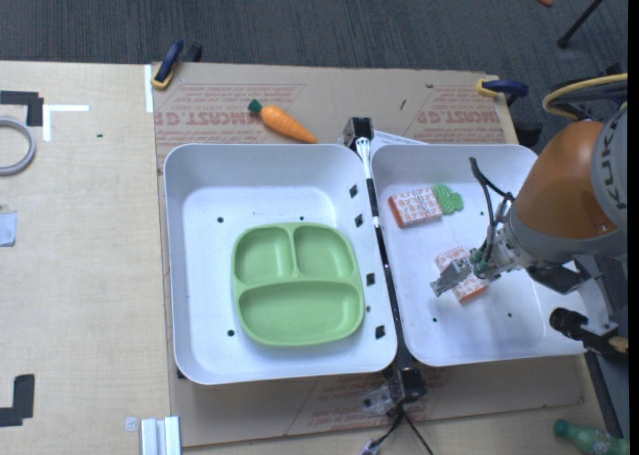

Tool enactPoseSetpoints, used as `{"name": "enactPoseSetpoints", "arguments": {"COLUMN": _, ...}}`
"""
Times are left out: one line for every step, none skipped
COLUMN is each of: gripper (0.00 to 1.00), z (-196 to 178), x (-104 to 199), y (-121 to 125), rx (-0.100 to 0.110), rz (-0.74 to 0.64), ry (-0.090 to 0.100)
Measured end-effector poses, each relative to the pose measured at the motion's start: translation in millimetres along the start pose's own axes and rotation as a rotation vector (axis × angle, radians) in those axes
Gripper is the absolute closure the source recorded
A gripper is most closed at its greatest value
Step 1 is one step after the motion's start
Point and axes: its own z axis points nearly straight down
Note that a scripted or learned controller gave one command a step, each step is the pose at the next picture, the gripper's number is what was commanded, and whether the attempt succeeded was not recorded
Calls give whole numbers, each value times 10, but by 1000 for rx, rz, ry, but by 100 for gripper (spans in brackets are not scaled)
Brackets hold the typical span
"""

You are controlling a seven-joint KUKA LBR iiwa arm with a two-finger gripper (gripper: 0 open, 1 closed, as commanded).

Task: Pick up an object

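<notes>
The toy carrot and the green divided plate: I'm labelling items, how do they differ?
The toy carrot is orange, slim and lies on the cardboard behind the bins; the green divided plate is broad, flat and sits inside the left bin. The carrot is much smaller than the plate. Neither touches the gripper.

light: bright, even | shadows: soft | focus: slightly soft, low-res

arm (584, 194): cut off by the right edge, base unseen
gripper (454, 276): too small to tell how its fingers stand
small orange object (471, 289): partly covered by the gripper, kind unclear
green bottle (594, 435): cut off at the bottom right corner
</notes>
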Motion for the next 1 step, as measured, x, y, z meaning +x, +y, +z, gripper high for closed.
{"name": "enactPoseSetpoints", "arguments": {"gripper": 100, "z": -95, "x": -8, "y": 9, "rx": -2, "rz": 0, "ry": -2}}
